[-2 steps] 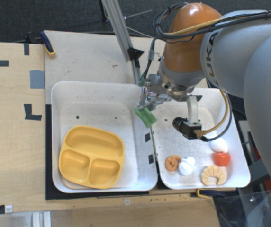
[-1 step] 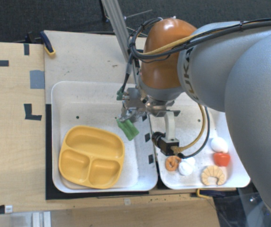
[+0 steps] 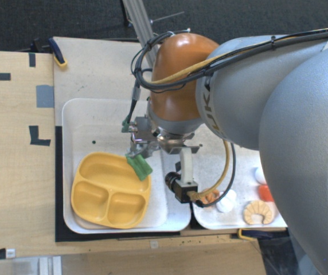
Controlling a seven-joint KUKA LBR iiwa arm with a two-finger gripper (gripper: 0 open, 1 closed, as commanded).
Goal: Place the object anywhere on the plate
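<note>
Gripper point(image 3: 138, 153) pinches a green object point(image 3: 139, 167) over the yellow plate's point(image 3: 104, 196) far-right rim in the left bin point(image 3: 72, 119); croissant point(image 3: 258, 212) lies in right bin point(image 3: 233, 225).

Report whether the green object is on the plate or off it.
Partly on: the green object overlaps the yellow plate's upper right rim, under the tool.

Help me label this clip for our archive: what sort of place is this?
Probably a robotics lab test bench: a grey arm with an orange band reaches over two shallow white bins, one holding a yellow divided plastic plate, the other a toy croissant.
</note>
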